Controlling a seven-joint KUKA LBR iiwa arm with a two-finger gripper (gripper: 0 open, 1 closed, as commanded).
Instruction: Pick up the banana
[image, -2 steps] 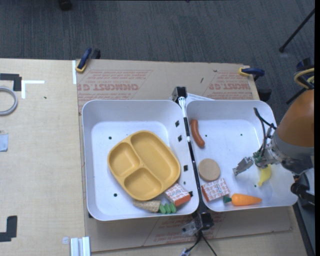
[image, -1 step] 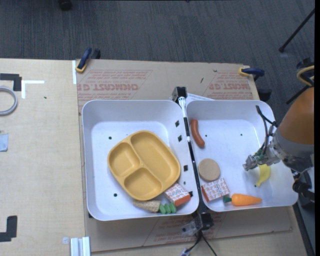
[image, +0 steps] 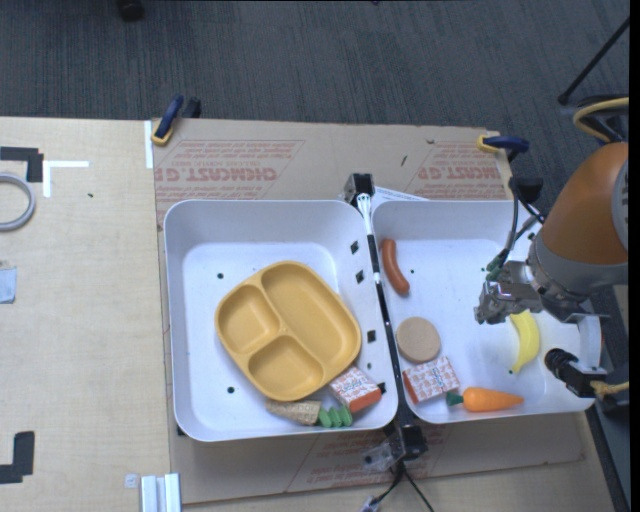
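Nearest the viewer, along the front wall of the right bin (image: 440, 212), a carrot (image: 492, 400) lies with its tip toward the arm, beside a small red-and-white carton (image: 432, 381). A second carton (image: 354, 389), a green item (image: 336, 416) and a tan slab (image: 293, 411) lie against the front wall of the left bin (image: 190, 300). Just behind the carrot, the banana (image: 525, 340) lies in the right half of the right bin. Its long axis runs front to back, the dark lower tip pointing to the bin's front wall, the upper end reaching under the hand (image: 497, 303). The fruit is plain yellow, gently curved and unmarked. The hand hangs over the banana's far end; whether its fingers are spread or clamped on the fruit cannot be told. Level with the banana, a round tan patty (image: 418, 339) lies near the bins' shared wall. The yellow divided plate (image: 287, 329) fills the left bin's middle. Farther back, a sausage (image: 394, 266) lies at a slant. Beyond the bins, cardboard (image: 300, 160) covers the table (image: 80, 300).
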